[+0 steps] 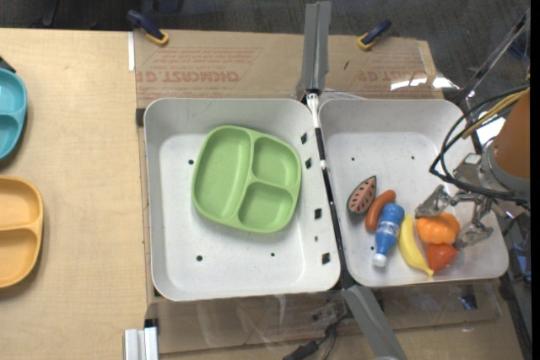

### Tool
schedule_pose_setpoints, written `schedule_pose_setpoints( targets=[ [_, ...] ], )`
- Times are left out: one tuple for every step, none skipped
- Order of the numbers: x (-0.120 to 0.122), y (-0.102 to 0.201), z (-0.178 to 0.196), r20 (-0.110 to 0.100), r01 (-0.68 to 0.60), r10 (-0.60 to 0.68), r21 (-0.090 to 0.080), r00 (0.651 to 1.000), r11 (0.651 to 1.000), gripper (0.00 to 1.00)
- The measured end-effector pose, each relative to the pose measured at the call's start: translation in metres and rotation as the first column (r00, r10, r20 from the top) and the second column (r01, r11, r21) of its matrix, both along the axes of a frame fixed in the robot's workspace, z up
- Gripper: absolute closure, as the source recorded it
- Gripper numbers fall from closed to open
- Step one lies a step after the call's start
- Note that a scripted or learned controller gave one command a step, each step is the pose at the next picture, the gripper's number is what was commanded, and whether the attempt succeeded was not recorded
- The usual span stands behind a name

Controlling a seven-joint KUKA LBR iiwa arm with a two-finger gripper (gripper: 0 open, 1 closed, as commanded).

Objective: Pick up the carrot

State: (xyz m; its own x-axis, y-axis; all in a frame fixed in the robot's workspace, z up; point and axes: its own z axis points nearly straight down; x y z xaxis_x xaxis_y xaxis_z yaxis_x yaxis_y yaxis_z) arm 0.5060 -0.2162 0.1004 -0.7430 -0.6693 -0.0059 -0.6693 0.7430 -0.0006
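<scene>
The carrot (379, 211) is a short orange-red stick lying at a slant in the right bin (396, 139), between a brown seed-speckled fruit slice (362, 195) and a blue bottle (387, 234). My gripper (456, 217) hangs low over the bin's right side, well right of the carrot. Its fingers (434, 204) are spread open. Just below them sits an orange pepper-like fruit (438, 228), which they are not gripping.
A yellow banana (413, 245) and a red fruit (440, 255) lie by the front wall of the right bin. The left bin (169, 265) holds a green divided plate (248, 179). Teal (10, 122) and orange (17, 230) plates sit on the table at far left.
</scene>
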Motion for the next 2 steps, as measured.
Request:
schedule_pose_setpoints(
  targets=[
    [-0.001,0.002,-0.007,0.003,-0.528,0.528,-0.005,0.849,0.849,1.0],
    [0.037,0.068,-0.007,0.002,-0.747,0.747,-0.003,0.664,0.664,1.0]
  ],
)
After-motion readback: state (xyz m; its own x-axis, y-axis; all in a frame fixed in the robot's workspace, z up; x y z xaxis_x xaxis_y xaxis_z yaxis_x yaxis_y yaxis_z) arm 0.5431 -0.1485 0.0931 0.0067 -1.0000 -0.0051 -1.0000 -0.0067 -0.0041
